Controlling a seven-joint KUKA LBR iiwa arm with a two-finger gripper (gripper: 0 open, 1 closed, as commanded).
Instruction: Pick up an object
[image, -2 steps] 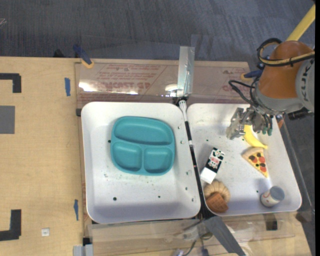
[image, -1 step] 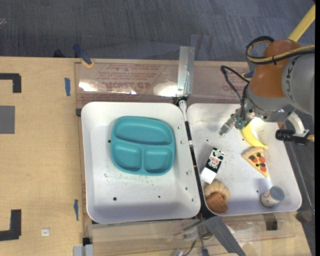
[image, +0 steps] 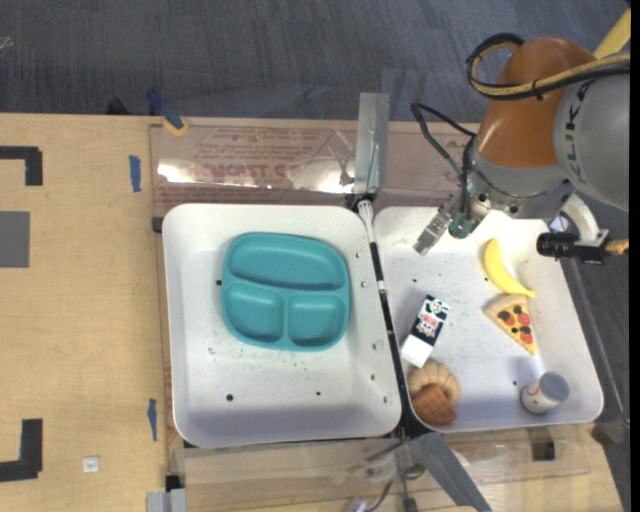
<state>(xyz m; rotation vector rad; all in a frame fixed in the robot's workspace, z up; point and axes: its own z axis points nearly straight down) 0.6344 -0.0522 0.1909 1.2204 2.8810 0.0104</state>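
Observation:
My gripper (image: 437, 232) hangs over the far left part of the right bin (image: 470, 300), below the grey and orange arm (image: 530, 110). Nothing shows in its grasp. A yellow banana (image: 505, 268) lies just to its right. A pizza slice (image: 515, 322) lies in front of the banana. A black-and-white packet (image: 428, 330) lies toward the bin's left side, in front of the gripper. A brown bread roll (image: 434, 390) sits at the near left corner, and a small grey cup (image: 545, 392) at the near right.
The left bin (image: 190, 330) holds a teal divided plate (image: 285, 290). A metal divider bar (image: 372, 140) stands behind the gap between the bins. Black cables (image: 440, 130) run from the arm over the back of the right bin.

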